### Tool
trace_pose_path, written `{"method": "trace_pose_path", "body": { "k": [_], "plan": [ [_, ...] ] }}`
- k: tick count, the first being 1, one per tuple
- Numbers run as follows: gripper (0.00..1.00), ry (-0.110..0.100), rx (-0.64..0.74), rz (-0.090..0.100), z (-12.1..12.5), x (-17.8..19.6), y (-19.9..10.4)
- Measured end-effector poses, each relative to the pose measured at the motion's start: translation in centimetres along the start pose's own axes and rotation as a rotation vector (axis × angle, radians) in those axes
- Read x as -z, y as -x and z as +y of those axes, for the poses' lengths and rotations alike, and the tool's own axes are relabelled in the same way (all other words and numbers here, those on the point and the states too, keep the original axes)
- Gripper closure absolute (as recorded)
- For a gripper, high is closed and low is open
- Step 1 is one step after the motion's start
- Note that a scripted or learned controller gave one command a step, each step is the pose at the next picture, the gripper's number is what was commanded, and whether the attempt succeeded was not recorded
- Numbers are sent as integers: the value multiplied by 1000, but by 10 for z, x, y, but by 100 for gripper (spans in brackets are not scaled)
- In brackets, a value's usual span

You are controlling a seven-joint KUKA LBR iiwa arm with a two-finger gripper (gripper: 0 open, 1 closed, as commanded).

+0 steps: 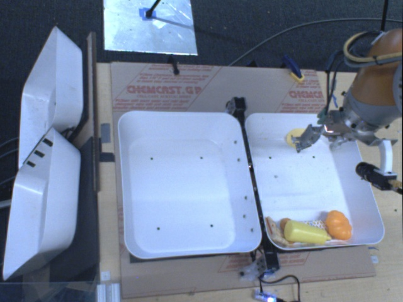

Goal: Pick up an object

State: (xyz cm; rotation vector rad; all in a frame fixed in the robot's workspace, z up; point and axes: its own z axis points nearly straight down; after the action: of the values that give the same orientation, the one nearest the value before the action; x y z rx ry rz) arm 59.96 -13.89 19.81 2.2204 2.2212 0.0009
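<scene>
My gripper hangs over the far part of the right bin, with its fingers spread apart and nothing between them, so it is open. A small pale yellow object lies on the bin floor just left of the left finger, partly hidden by it. At the bin's near edge lie a yellow elongated object, an orange round object and a small brown piece, all well away from the gripper.
The left bin stands beside the right one, with a black divider between them. A black attachment sticks out from the arm over the right bin's right rim. White bin lids lean at the far left.
</scene>
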Motion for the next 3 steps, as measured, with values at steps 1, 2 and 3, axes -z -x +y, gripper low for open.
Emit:
{"method": "trace_pose_path", "body": {
  "k": [1, 2, 3],
  "plan": [
    [0, -4, -6, -1, -29, -39, 67],
    [0, 3, 2, -1, 44, -19, 62],
    [0, -8, -1, 2, 36, -119, 67]
  ]
}}
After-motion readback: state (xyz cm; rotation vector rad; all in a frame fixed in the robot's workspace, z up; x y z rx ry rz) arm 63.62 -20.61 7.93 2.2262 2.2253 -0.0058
